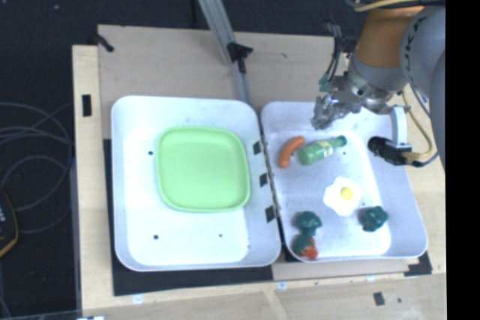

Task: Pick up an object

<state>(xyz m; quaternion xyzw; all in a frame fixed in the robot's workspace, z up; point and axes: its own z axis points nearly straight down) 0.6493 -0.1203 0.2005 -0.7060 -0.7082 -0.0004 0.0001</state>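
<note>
the approach step is judged to be in hand: the gripper [325, 118] is seen hanging over the top edge of the right bin [397, 195], at about eleven o'clock from the green bottle [318, 151], close above it but not on it. nothing is seen between the fingertips, so no object is held; whether the pincer is wide or narrow cannot be told from this slanted look down.

the likeliest target is judged to be the green bottle, lying on its side in the upper half of the right bin, its cap pointing to three o'clock. just beside it at nine o'clock an orange sausage [291, 151] is laid on a slant, perhaps touching it. for the next move, a short drop toward five o'clock would be called for, with the fingers set across the bottle's narrow width and kept off the sausage.

now the count. two white bins are seen. in the left bin [135, 183], one green plate [203, 168] is found. in the right bin: one bottle, one sausage, one fried egg [343, 195] at the centre, two dark green broccoli-like pieces [306, 221] [373, 217] toward six and four o'clock, and one small green-and-red piece [305, 246] at the bottom edge, too small to be named.
</note>
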